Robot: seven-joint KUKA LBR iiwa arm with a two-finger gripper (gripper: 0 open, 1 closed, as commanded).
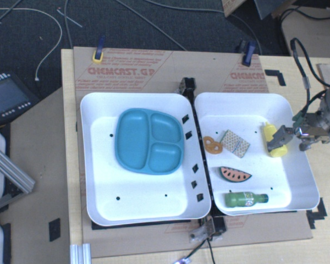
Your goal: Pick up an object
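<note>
Yellow toy (279, 150) close to the right wall of the right bin (297, 183), with the gripper (276, 139) low over it and partly covering it; cannot tell how wide the pincer stands, nor whether anything is truly caught. Best to close squarely across the toy's middle, then rise straight and slowly. Keep off that bin's right wall, and leave the patterned card (234, 143) nearer that bin's middle undisturbed

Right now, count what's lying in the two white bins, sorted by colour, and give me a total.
Blue: 1, the divided plate
Yellow: 1, the yellow object by the end effector
Brown: 1, the pretzel
Grey patterned: 1, the square pad
Red: 1, the watermelon slice
Green: 1, the bottle
Total: 6
</note>
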